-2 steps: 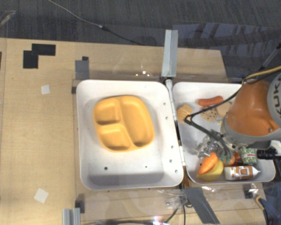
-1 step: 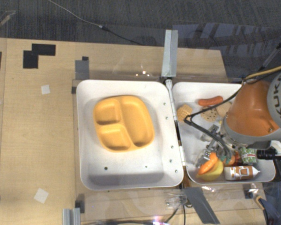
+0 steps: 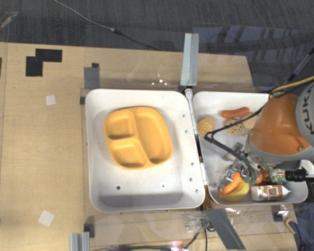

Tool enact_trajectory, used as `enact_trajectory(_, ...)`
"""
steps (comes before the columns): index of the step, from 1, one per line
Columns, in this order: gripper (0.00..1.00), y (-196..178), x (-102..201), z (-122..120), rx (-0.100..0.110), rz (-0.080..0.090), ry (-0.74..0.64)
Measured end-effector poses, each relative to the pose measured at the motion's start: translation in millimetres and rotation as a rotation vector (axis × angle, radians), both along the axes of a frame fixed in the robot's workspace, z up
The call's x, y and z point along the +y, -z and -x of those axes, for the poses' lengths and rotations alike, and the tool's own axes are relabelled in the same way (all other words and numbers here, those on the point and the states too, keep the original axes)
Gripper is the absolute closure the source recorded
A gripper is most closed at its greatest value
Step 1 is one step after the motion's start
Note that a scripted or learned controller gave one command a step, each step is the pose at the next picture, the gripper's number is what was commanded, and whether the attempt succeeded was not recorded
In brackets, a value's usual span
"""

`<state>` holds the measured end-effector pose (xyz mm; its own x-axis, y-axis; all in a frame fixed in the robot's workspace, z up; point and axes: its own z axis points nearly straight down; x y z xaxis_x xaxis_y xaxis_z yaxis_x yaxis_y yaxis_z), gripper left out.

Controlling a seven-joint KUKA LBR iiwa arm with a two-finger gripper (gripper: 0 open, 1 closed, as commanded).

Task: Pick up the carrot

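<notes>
The carrot [image 3: 231,185] is a small orange piece near the front edge of the right bin [image 3: 213,104], lying against a yellow item [image 3: 243,190]. My gripper [image 3: 237,170] is down in that bin, right above and touching the carrot's upper end. The metal parts of the gripper cover part of the carrot. The arm's orange band [image 3: 275,127] hangs over the middle of the bin.
A white bottle with a brown label [image 3: 269,193] lies just right of the carrot. A sausage [image 3: 234,113] and crackers [image 3: 205,124] sit at the bin's back. The left bin [image 3: 99,192] holds a yellow divided plate [image 3: 137,136]. A black cable [image 3: 220,140] loops across the right bin.
</notes>
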<state>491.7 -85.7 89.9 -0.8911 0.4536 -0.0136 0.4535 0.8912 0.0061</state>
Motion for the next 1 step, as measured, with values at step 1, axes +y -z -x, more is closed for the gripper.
enact_trajectory(1,1.0,-12.9,1.0,-4.0,-0.011,0.001,-0.007)
